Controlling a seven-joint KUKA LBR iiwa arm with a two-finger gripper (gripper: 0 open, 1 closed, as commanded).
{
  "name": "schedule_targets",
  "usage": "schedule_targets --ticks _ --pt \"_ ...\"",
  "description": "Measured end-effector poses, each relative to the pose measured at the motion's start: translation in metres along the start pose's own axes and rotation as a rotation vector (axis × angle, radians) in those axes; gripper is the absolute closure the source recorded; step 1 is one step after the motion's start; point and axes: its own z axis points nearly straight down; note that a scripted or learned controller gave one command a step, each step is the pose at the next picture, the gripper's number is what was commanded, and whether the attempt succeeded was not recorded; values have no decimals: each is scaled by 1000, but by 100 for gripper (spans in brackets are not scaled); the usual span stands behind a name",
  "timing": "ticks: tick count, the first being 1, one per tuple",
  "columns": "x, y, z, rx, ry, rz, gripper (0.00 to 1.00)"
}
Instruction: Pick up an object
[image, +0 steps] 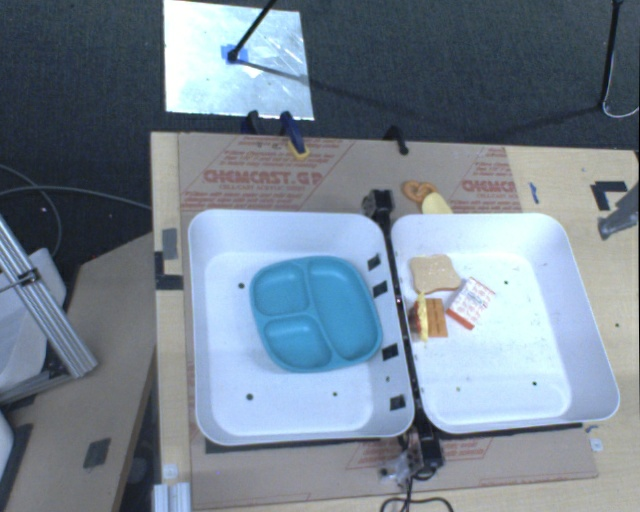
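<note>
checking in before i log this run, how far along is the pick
Nothing looks done yet. The toast slice, the red and white packet and the small striped item all lie in the right bin, and the blue plate sits in the left bin. A grey part of the arm sits at the right edge, away from them. The whole pick is left.

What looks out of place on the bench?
Two food-like items, a pretzel and a yellow piece, lie outside the bins on the bench, just behind the right bin. The rest sits inside the bins.
</note>
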Motion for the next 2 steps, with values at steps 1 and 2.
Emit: schedule_targets --ticks 1,2 --pt "-26 -4 -61 11 1 7 0" --pt "-54 -10 157 34 9 8 0"
